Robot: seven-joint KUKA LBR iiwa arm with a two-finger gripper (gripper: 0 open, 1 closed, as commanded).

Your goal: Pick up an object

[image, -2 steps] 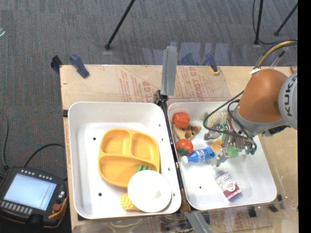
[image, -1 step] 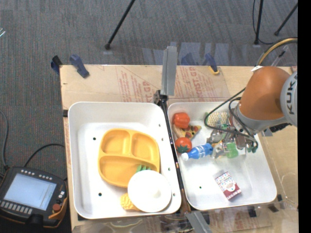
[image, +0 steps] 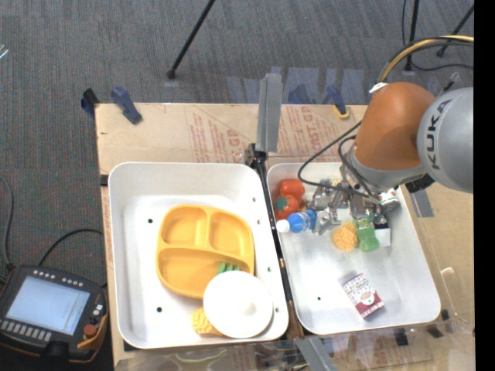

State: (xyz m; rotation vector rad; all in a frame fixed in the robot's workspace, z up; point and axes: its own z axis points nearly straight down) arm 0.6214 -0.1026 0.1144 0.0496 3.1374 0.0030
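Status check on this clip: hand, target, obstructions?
Hand low in right bin, among the toys. Nothing seen held. Blue bottle, red toy, yellow ball crowd it.

The scene is evenly and brightly lit from above. Soft, short shadows are cast inside the two white bins point(image: 124, 207), whose walls are nearly washed out. A mild sheen is seen on the orange band point(image: 390, 126) at upper right. Focus is moderately sharp; fine detail is softened throughout.
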